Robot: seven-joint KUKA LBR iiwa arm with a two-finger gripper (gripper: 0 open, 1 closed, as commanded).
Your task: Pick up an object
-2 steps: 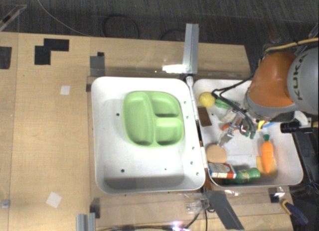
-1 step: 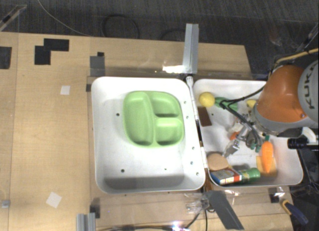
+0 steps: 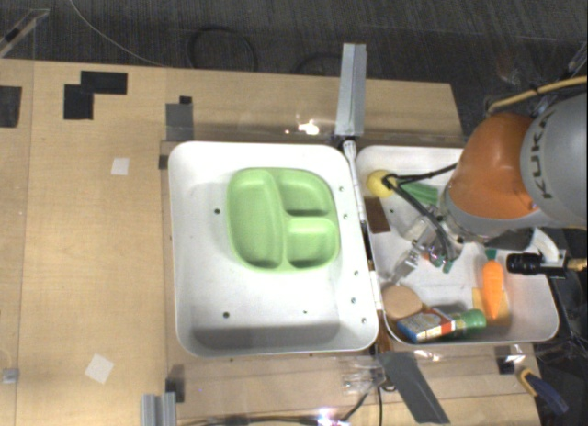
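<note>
jaws (image 3: pixel 411 262) low in right bin (image 3: pixel 404 162) | arm (image 3: pixel 514 172) angled down-left

Matt green plastic tray (image 3: pixel 280 218); smooth white bin (image 3: pixel 197 259); wood-look bench (image 3: pixel 83 250).

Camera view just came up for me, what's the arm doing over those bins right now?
The arm reaches in over the right bin, its gripper low above the bin floor. The carrot, a round tan piece, a green-capped bottle and a yellow item lie loose in that bin. The left bin holds a green divided plate. Nothing looks picked up yet.
</note>
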